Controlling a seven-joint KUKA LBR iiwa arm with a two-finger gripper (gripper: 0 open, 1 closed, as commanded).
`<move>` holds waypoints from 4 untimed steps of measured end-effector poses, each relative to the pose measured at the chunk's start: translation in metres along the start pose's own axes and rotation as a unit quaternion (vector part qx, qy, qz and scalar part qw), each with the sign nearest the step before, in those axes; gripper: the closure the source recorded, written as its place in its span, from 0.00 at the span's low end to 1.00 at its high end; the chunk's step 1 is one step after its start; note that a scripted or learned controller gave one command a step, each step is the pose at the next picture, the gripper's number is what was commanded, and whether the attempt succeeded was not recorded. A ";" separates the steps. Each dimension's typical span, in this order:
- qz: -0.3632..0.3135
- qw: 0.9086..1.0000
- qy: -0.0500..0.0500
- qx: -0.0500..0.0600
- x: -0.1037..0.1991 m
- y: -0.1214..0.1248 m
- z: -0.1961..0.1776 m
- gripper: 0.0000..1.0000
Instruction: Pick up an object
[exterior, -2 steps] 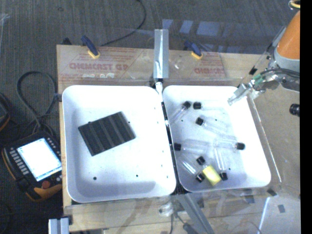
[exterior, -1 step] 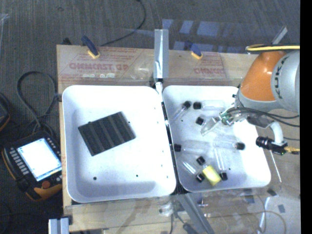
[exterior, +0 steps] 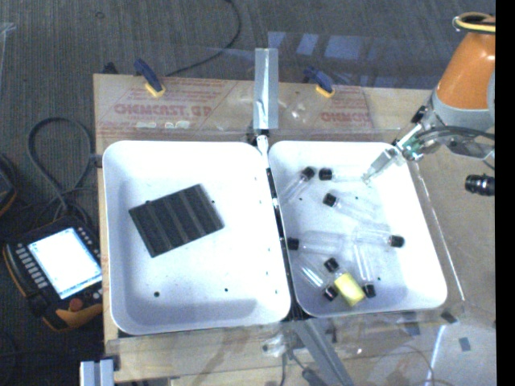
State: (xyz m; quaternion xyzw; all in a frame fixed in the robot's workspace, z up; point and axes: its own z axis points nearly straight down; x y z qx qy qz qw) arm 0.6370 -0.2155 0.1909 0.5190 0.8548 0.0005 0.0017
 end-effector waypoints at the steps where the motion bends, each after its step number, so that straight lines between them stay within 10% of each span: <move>1: 0.011 1.000 0.002 0.002 0.095 -0.046 0.073 0.00; 2: 0.005 1.000 -0.001 0.001 0.017 -0.052 -0.051 0.00; 3: -0.040 0.999 0.002 0.002 0.040 -0.051 0.075 0.00; 4: -0.058 0.998 -0.001 -0.001 0.077 0.019 0.100 0.00</move>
